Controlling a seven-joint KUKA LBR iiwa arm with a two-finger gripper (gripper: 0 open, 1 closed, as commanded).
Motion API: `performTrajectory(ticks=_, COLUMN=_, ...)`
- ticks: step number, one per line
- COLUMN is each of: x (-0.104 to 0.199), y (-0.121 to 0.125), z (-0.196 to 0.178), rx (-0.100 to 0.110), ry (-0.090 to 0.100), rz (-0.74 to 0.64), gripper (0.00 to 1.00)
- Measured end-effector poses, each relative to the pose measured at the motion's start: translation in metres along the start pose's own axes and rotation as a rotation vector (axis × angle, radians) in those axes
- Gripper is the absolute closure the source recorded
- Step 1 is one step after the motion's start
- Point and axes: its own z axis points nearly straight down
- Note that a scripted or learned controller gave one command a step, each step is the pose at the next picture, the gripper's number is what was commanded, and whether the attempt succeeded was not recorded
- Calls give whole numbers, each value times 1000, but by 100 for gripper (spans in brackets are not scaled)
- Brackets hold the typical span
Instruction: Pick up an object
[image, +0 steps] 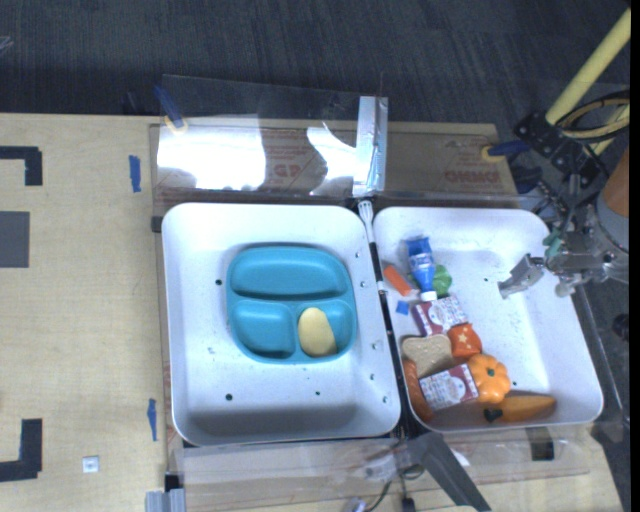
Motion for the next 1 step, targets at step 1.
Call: performTrajectory(ticks=1, x=45, y=-6, z=114, rx=-13, ry=-3, rz=-20, gripper=0)
